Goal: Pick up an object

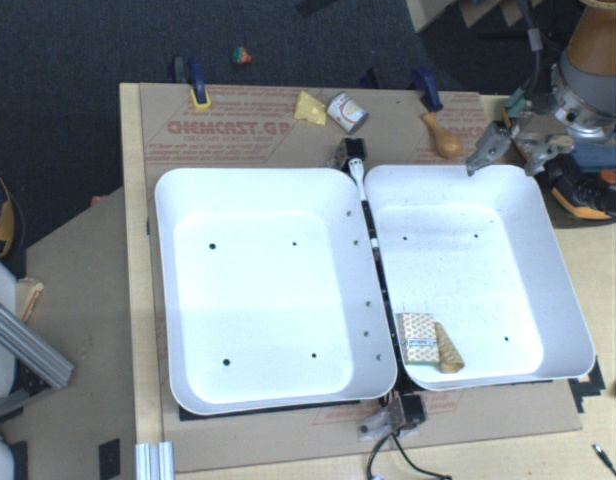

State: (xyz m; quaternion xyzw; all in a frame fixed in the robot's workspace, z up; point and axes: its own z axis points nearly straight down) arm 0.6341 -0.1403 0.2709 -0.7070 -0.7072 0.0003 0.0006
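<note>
A small printed packet [419, 336] lies flat in the right bin [548, 268], near its front left corner. A tan scrap [449, 352] rests against the packet's right side. My gripper [505, 161] hangs over the back right rim of the right bin, far from the packet. Its fingers [482, 154] are spread open and nothing is between them. The left bin [168, 268] shows bare white floor.
Behind the bins, on the brown board, lie a yellow piece [310, 108], a small grey-white box [346, 113] and an orange-brown wooden object [443, 136]. A black-handled tool [354, 155] sits at the seam between the bins. Blue clamps [198, 80] hold the board's back edge.
</note>
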